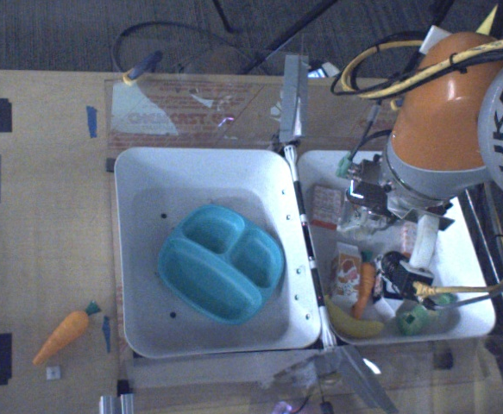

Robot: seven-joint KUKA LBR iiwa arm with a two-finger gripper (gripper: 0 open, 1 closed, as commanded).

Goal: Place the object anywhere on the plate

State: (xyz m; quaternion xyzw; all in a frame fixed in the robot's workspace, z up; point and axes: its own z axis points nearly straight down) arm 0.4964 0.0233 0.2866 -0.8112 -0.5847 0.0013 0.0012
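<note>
Your main risk is the clutter in the right bin (480, 313): the toys there lie touching or nearly so, and a descent could catch two at once or nudge one aside and come up with nothing. The gripper (365, 210) hangs over that bin's upper left, toward eleven o'clock of the pile, and you cannot tell from this angle how its pincer is set or whether anything is in it. Which item is meant is not marked; the likeliest candidates sit at five to six o'clock of the wrist: a small orange carrot (365, 287) standing slantwise, a yellow banana (355, 324) curved below it, a green piece (411, 321) to the right. The blue plate (221, 263), three-sectioned, waits in the left bin (139, 179) at nine o'clock, bare. Another carrot toy (61, 335) lies out on the bench.
</note>
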